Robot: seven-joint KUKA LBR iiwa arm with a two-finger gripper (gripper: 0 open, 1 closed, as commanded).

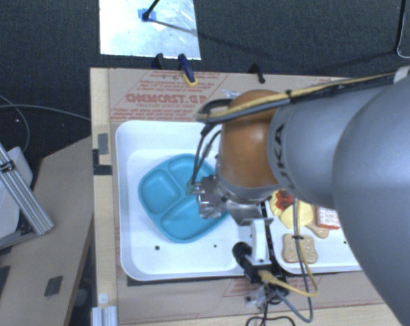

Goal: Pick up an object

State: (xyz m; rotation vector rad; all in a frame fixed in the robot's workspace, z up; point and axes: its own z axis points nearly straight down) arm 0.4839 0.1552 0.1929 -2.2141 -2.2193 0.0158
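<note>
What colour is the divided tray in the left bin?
Light blue; the divided tray shows plainly in the camera view, lying in the white left bin.

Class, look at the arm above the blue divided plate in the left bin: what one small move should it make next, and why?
Probably a short straight descent toward the blue divided plate. The wrist sits over the plate's right edge in the left bin, and the arm's bulk hides the tool, so no grasp is visible. The plate lies flat, so its raised rim looks like the likeliest place to grip.
</note>
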